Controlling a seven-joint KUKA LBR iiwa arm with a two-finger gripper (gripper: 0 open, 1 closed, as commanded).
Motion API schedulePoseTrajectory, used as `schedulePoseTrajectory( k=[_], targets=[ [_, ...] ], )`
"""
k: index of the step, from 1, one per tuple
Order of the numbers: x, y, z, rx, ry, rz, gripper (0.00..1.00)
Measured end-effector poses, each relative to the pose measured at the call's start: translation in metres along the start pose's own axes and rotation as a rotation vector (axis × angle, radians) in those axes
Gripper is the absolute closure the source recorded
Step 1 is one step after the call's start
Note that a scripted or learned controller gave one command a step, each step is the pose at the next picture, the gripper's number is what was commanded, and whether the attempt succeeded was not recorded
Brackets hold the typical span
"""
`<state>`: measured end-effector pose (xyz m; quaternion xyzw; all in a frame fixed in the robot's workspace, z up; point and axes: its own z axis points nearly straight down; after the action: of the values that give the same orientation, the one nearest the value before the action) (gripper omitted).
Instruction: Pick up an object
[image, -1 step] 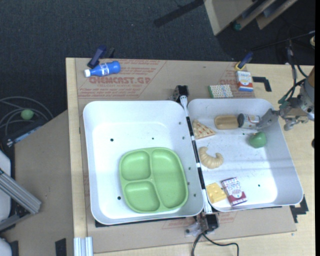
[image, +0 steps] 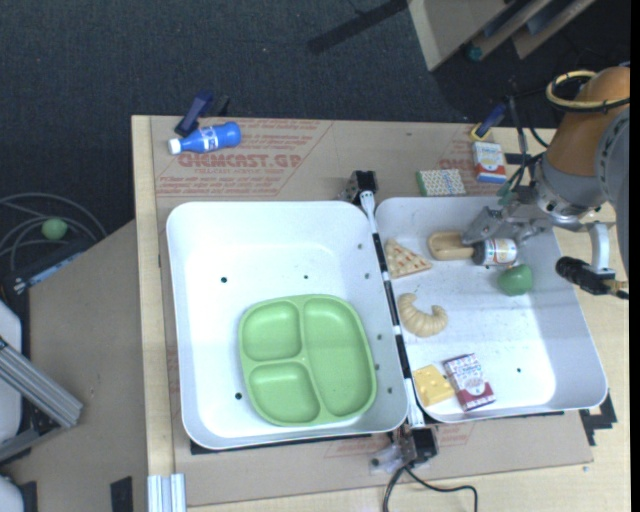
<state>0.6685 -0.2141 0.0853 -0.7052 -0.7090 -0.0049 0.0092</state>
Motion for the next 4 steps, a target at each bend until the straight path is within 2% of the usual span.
schedulePoseTrajectory(
  k=[1,2,3,4],
  targets=[
    [-0.004,0.001,-0.012,-0.009,-0.015,-0.002,1.00],
    [0.054,-0.020,-0.108,-0.011,-0.020,0.003,1.00],
    [0.053,-0.021,-0.106,-0.007,-0.021,0.004,0.00],
    [0.016,-0.075,-0.013,-0.003,-0.020,0.006,0.00]
  ],
)
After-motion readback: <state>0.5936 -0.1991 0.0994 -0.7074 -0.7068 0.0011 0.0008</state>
